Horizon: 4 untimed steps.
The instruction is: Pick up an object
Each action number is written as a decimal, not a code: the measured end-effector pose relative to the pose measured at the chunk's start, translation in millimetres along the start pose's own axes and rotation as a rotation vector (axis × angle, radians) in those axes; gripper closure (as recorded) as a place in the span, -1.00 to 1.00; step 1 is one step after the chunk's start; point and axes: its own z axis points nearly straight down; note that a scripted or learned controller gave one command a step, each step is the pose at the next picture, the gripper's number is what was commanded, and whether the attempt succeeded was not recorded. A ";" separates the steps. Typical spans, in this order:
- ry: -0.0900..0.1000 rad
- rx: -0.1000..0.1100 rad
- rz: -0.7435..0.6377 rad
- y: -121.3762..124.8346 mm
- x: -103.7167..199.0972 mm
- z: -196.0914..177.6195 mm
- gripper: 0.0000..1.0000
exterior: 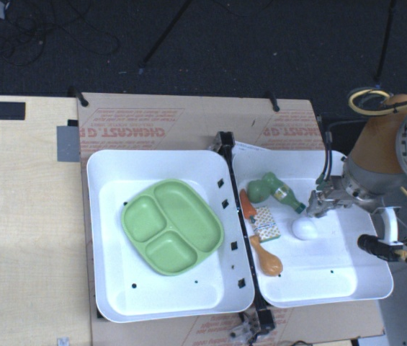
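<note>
Partly hidden tool (317,206) above white ball (305,229), right bin (365,283).

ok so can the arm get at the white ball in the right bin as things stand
Probably yes. The gripper sits just above the white ball, nothing lies over the ball, and its nearest neighbours, the green bottle and the small patterned packet, lie apart on its far side from the arm.

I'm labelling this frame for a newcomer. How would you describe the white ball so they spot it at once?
Start at the right bin, where the arm reaches in. Just below the gripper lies the white ball, to the right of the patterned packet. It is the one round, plain white item; its neighbours are green, orange or patterned.
</note>
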 end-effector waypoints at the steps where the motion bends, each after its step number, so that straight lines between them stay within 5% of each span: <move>1: -0.002 -0.004 0.004 0.2 -7.3 -43.1 1.00; 2: -0.001 -0.003 0.001 -3.7 -10.6 -101.9 1.00; 3: -0.001 -0.004 0.000 -3.7 -11.6 -111.0 1.00; 4: 0.000 -0.003 -0.002 0.0 40.1 -120.9 1.00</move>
